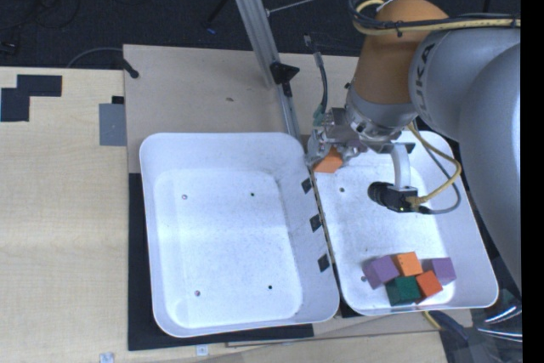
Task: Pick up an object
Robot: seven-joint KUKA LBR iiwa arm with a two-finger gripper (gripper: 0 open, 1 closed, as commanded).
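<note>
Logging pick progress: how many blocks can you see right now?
6. Five cluster in the right bin's near corner: two purple, two orange, one green. One orange block at the end effector. Others may be hidden.

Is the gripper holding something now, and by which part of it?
It seems so: an orange block sits at the gripper, above the right bin's far left corner. Which part the jaws grip cannot be told.

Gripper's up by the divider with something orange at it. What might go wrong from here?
The orange block sits at the gripper, right over the rim between the left bin and right bin. The grip is unclear, so it may slip and land on the rim or in either bin.
</note>
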